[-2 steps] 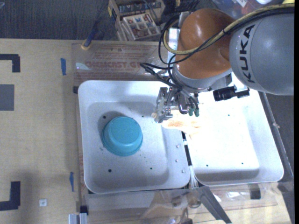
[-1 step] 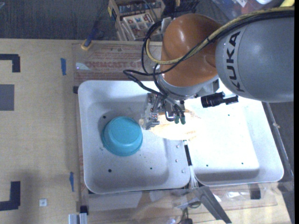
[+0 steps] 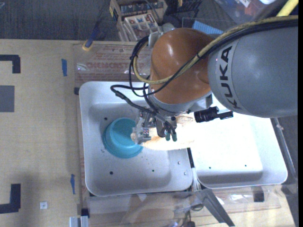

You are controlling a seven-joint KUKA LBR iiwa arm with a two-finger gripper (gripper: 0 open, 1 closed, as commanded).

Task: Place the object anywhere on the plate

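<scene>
We see the grey KUKA arm (image 3: 255, 70) reaching in from the right, its orange band (image 3: 180, 70) hanging over the back of the left white bin (image 3: 94, 174). The right white bin (image 3: 236, 164) sits just beside it, their rims touching near the front. In the left bin lies a blue plate (image 3: 118, 138), shallow and round, left of centre. The gripper (image 3: 154, 131) hangs low at the plate's right edge. A small pale and orange object (image 3: 142, 136) shows between its fingers, right at the plate's rim, so the fingers appear clamped on it, though the object is too blurred for us to name.
</scene>
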